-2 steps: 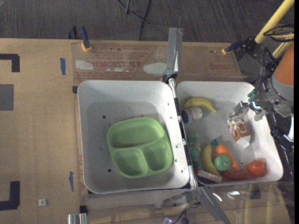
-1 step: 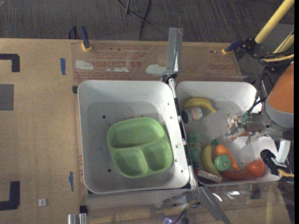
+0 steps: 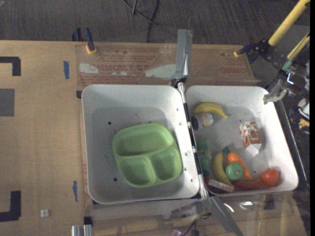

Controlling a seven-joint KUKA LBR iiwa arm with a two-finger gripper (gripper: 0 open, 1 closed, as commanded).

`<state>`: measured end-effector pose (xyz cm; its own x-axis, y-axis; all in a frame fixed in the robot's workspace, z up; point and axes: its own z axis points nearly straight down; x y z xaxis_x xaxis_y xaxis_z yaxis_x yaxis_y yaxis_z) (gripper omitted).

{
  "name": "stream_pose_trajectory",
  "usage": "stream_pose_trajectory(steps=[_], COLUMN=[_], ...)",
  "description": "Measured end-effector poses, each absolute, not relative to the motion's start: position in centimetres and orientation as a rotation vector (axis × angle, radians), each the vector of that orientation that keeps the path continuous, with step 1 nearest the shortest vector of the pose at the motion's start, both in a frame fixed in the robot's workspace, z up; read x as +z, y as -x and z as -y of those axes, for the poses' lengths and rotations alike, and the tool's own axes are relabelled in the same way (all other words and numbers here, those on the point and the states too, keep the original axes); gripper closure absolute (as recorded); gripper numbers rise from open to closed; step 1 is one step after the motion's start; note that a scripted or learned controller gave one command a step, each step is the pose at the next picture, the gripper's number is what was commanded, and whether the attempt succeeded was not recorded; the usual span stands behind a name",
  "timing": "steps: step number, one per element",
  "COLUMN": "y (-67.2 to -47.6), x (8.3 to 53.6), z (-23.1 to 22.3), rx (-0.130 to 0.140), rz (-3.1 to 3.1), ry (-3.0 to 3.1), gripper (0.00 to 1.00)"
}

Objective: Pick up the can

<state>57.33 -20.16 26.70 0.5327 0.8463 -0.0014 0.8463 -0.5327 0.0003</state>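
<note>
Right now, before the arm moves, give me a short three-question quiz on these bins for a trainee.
1. True or false: the can lies in the right bin.
2. What sits in the left bin? A) a mug B) a green tray C) a sponge
3. Fill in: just above the can in the view lies a yellow ____.

Key: 1 true. 2 B. 3 banana.

Gripper [image 3: 273, 93] at the view's right edge, high, arm barely visible.
</note>
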Motion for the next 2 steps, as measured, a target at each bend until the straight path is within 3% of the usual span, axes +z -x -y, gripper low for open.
stream_pose_trajectory(steps=[1, 2], y=[-58.7, -60.2], x=[30.8, 20.1], z=[20.6, 10.6], rx=[-0.001, -0.003], rz=[-1.418, -1.458], ry=[-2.802, -2.786], gripper=[0.00, 0.00])
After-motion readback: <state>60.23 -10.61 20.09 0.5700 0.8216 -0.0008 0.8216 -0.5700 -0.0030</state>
